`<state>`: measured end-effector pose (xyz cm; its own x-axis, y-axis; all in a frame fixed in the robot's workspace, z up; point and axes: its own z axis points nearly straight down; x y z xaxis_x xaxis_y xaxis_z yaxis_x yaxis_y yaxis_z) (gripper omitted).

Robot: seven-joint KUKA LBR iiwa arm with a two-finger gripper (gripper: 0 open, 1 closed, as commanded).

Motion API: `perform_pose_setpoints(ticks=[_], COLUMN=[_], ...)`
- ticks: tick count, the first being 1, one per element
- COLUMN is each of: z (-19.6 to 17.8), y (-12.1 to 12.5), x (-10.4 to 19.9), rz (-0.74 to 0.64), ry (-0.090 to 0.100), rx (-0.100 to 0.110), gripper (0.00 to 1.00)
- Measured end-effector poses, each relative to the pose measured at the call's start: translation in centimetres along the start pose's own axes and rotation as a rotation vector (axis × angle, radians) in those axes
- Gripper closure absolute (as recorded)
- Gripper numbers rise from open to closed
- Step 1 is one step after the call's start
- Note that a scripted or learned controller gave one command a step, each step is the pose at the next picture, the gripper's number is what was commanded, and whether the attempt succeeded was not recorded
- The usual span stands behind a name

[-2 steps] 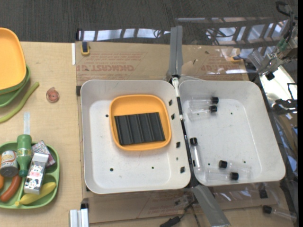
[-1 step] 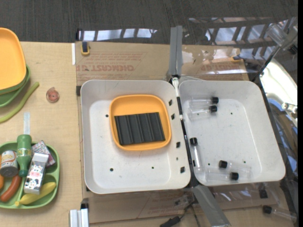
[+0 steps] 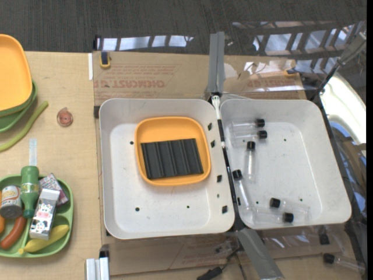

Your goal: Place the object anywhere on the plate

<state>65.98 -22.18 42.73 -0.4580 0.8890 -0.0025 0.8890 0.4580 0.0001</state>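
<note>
An orange square plate (image 3: 172,123) rests in the left white bin (image 3: 119,203), toward its back. A black ribbed rectangular object (image 3: 172,158) lies flat on the plate, covering most of its floor and staying inside its rim. Several clear vials with black caps, such as one vial (image 3: 250,157), lie scattered in the right white bin (image 3: 315,156).
To the left of the bins, a green plate (image 3: 58,238) holds toy food and a small bottle. A stack of orange and green dishes (image 3: 13,80) sits at the far left, with a small pink item (image 3: 64,117) nearby. Brown cardboard (image 3: 145,77) lies under the bins.
</note>
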Motion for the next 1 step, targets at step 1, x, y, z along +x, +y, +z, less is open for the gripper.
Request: perform_pose_setpoints(ticks=[1], z=[0.16], y=[-3.86], x=[1.9], rz=[-0.432], ry=[0.001], rx=[-0.001], gripper=[0.0])
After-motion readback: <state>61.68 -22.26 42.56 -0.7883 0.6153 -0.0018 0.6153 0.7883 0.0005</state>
